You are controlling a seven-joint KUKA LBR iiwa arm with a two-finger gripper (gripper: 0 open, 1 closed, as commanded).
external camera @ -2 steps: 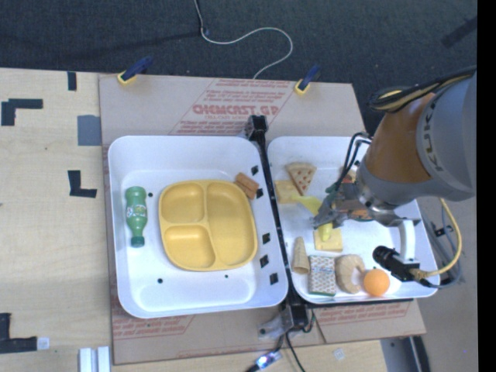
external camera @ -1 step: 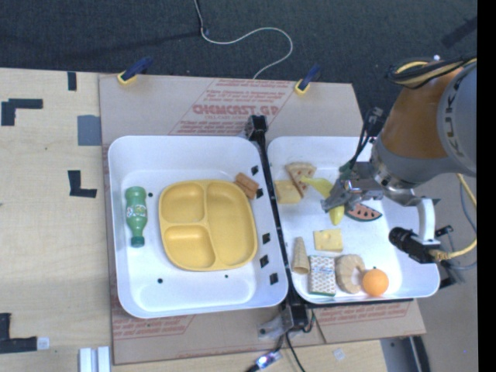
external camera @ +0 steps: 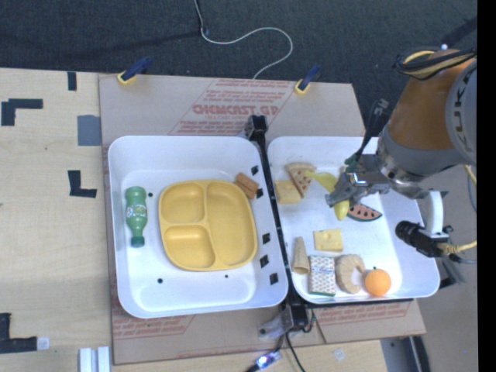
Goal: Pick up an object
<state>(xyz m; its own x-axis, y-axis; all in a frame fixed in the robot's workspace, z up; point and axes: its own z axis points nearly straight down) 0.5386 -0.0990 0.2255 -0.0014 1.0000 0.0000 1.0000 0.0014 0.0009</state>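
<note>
My gripper (external camera: 343,194) hangs low over the right bin (external camera: 408,263), near its middle. Right under it lies a small yellow piece (external camera: 342,210), and a watermelon slice (external camera: 364,212) rests just to its right. A yellow pepper-like piece (external camera: 325,181) lies just to its left. Further left are a pizza-like wedge (external camera: 301,178) and a pale yellow block (external camera: 287,193). Toward the front of the bin lie a cheese cube (external camera: 328,240), a cone (external camera: 300,256), a cracker pack (external camera: 322,274), a bagel (external camera: 349,273) and an orange (external camera: 377,282).
The left bin (external camera: 194,160) holds a yellow divided plate (external camera: 208,225), a green bottle (external camera: 136,215) and a small brown piece (external camera: 247,184). A black divider (external camera: 265,200) separates the bins. The arm's body (external camera: 426,130) looms over the right bin's far right side.
</note>
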